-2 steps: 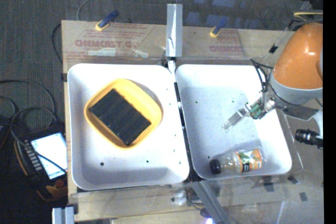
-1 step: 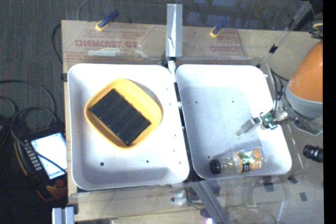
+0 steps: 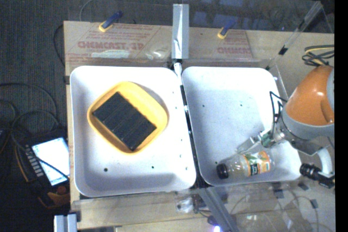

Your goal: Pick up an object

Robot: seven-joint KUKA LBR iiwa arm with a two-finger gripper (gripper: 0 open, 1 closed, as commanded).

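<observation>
A wooden desk [image 3: 255, 46] was seen from above at a slant, carrying two shallow white bins side by side. The left bin [image 3: 81, 171] held a yellow dish [image 3: 157, 106] with rounded corners, turned at an angle so it read as a diamond, and a dark ribbed square insert [image 3: 123, 121] lay inside the dish. The dish sat toward the upper middle of that bin, apart from its walls.

The right bin [image 3: 228, 95] held a small clear bottle [image 3: 246, 165] lying on its side near the bin's lower right corner. Its dark cap pointed left, and an orange and green label wrapped its body. The rest of the white floor of this bin showed a few small dark specks.

The grey arm with its orange band [image 3: 312, 103] reached in from the right, over the right bin's right edge. The pincer [image 3: 260, 141] sat low at the end of the arm, just above the bottle and very close to it — whether it touched the bottle could not be told. Whether the pincer was open or closed could not be made out either; nothing was clearly seen between its tips.

Two yellow and blue clamps [image 3: 110, 21] sat along the desk's far edge — one behind each bin. A lit tablet [image 3: 50, 157] lay on the dark floor at the left.
</observation>
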